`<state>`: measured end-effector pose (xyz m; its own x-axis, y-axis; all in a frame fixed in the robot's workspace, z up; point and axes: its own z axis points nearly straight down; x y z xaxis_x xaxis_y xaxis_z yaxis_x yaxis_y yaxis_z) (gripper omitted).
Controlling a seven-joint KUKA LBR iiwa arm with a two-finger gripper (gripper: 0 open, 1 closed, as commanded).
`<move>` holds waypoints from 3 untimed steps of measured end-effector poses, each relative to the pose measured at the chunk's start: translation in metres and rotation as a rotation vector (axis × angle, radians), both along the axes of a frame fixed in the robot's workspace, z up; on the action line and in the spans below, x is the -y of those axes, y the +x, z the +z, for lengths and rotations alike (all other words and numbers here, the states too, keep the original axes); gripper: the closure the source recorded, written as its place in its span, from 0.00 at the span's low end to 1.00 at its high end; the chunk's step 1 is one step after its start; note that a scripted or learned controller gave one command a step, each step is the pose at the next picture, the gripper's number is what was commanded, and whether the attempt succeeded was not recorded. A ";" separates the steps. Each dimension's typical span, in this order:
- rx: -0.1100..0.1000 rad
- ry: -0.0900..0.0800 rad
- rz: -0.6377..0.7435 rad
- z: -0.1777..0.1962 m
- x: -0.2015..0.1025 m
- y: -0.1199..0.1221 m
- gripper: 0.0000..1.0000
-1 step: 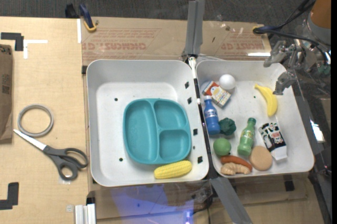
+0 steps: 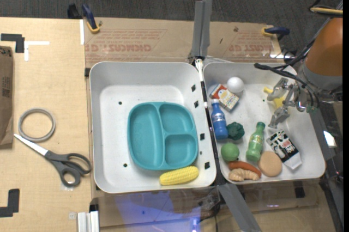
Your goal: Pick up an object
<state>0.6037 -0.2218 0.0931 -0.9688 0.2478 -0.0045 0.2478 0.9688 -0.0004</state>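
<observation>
Black-and-white carton (image 2: 283, 145) lies at the right bin's (image 2: 248, 66) near-right corner, just below the gripper (image 2: 281, 111) — jaws slightly parted, holding nothing. Risk as I judge it: a finger lands on the bun (image 2: 270, 164) beside it — the carton skids away

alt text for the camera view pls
A robot gripper hovers over the right bin, which holds toy food, bottles and a white ball. The left bin holds a teal tray and corn.
</observation>
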 end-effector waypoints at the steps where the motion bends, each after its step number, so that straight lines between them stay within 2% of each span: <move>1: -0.002 0.001 -0.027 -0.001 -0.043 -0.065 0.00; 2: -0.002 0.001 -0.036 -0.001 -0.110 -0.092 0.00; 3: 0.000 -0.001 -0.096 -0.001 -0.121 -0.119 0.00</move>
